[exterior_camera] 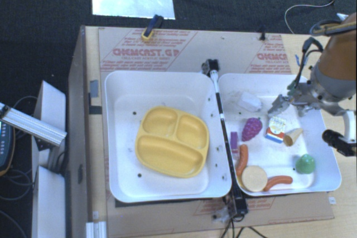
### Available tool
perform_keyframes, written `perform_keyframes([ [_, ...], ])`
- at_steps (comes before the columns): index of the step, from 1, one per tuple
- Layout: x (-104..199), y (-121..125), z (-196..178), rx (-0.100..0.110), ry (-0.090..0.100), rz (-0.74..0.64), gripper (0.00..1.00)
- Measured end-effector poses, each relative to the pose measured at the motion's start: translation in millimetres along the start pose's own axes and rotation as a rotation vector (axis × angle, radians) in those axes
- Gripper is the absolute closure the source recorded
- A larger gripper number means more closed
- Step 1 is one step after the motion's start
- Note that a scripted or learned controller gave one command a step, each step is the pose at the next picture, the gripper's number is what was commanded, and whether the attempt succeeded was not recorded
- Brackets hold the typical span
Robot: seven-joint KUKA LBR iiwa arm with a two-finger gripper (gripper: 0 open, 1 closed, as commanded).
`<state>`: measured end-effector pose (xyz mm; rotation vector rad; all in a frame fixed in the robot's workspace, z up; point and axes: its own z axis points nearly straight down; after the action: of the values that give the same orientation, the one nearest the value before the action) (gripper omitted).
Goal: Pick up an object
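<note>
Gripper sits low over the right bin, arm entering from the right. Finger spread cannot be judged at this angle; nothing is seen held. Directly beneath lie a small printed packet and an ice-cream cone; contact with either cannot be confirmed. Purple grapes lie near, to its left
</note>
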<state>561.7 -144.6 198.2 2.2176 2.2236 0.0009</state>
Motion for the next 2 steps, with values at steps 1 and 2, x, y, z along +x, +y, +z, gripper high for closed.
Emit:
perform_keyframes([
  [1, 49.2, 27.1, 75.9, 0.002, 0.001, -0.001, 0.00],
  [2, 41.2, 20.9, 113.0, -0.002, 0.000, 0.001, 0.00],
])
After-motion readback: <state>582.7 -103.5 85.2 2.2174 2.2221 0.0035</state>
